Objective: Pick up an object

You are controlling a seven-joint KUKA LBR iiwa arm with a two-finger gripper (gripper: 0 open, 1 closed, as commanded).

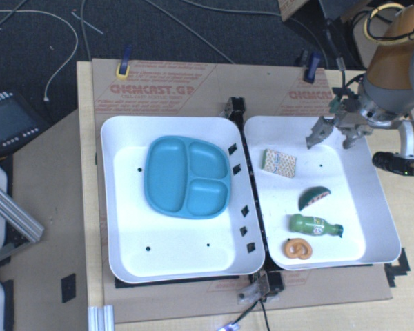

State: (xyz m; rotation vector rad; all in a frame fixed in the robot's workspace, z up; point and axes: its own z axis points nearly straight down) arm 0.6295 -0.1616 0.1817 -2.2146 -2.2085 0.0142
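The right bin (372,185) holds a small patterned packet (279,163), a green and red watermelon slice (314,197), a green bottle (314,226) lying on its side, and an orange pretzel (298,249). My gripper (334,135) hangs over the far right part of that bin, open, with its two fingers spread and nothing between them. It is up and to the right of the packet, apart from every object.
The left bin (124,240) holds a blue divided plate (188,176). Black clips line the divider between the bins (243,185). Blue clamps (125,63) hold the cardboard base at the far edge. Cables lie on the dark floor beyond.
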